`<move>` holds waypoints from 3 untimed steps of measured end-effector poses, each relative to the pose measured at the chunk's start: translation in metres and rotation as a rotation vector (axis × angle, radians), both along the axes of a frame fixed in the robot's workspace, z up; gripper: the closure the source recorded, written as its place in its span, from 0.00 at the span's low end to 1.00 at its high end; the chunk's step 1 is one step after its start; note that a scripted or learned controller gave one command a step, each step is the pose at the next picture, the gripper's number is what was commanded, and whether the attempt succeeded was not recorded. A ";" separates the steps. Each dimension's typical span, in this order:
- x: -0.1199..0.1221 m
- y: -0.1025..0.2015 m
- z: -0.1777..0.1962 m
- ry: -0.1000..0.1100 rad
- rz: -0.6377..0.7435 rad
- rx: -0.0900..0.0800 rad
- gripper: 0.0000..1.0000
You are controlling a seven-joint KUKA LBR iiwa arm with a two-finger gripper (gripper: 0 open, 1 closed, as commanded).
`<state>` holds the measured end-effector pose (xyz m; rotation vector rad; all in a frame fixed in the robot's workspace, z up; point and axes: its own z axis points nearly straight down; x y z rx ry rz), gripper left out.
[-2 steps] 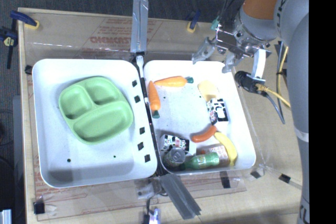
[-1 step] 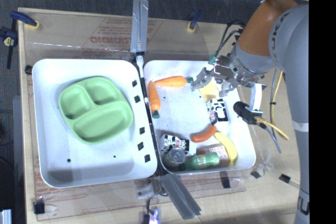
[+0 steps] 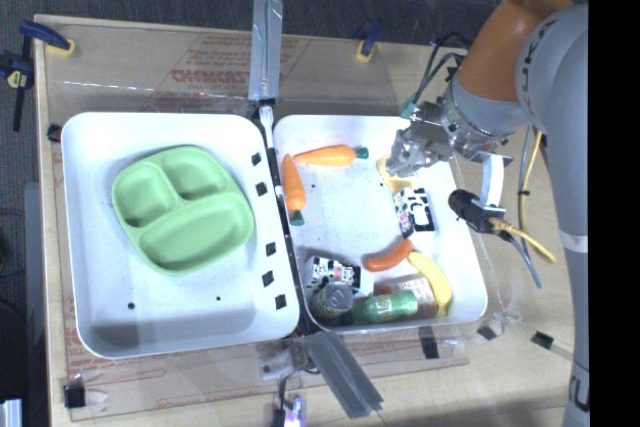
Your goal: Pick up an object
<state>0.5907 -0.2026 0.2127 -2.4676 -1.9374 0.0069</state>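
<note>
My gripper [image 3: 408, 158] hangs low over the upper right part of the right bin [image 3: 345, 205], right above a small yellow piece [image 3: 385, 173] by the bin's far right side. Just below it lies a black and white card-like item [image 3: 414, 211]. Two carrots rest in the bin's upper left: one lying across [image 3: 324, 155], one running down along the divider [image 3: 293, 183]. Nearer the front are a sausage [image 3: 386, 257], a banana [image 3: 430, 277], a green bottle [image 3: 388, 306], a tin can [image 3: 333, 298] and a small dark packet [image 3: 333, 270].
The left bin [image 3: 90, 245] holds a green divided plate [image 3: 181, 206]. A grey bar [image 3: 266, 45] stands behind the divider between the bins. Blue clamps [image 3: 45, 37] grip the bench's back edge. Cables and a black plug [image 3: 472, 208] trail off the arm's wrist.
</note>
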 end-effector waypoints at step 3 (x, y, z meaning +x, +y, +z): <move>0.030 -0.001 -0.006 -0.005 0.031 0.000 0.00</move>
